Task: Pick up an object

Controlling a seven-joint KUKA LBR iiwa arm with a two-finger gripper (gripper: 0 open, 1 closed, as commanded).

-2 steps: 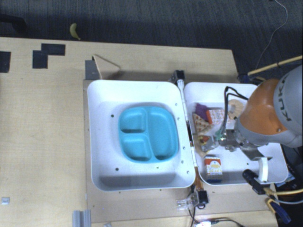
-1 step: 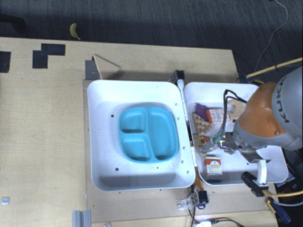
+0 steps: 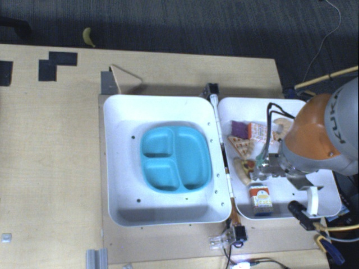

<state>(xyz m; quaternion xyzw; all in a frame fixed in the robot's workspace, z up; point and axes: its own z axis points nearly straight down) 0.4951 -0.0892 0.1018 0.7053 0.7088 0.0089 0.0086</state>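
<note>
Since the small orange-and-white carton lying in the right bin, lower right of frame, looks light and stiff, you should pinch its long flat sides; gripper state: cannot tell.

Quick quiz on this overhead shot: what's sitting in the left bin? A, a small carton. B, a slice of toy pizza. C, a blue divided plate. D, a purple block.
C: the blue divided plate lies flat in the middle of the left bin, while the small items, such as the purple block, lie in the right bin beside the arm.
</note>
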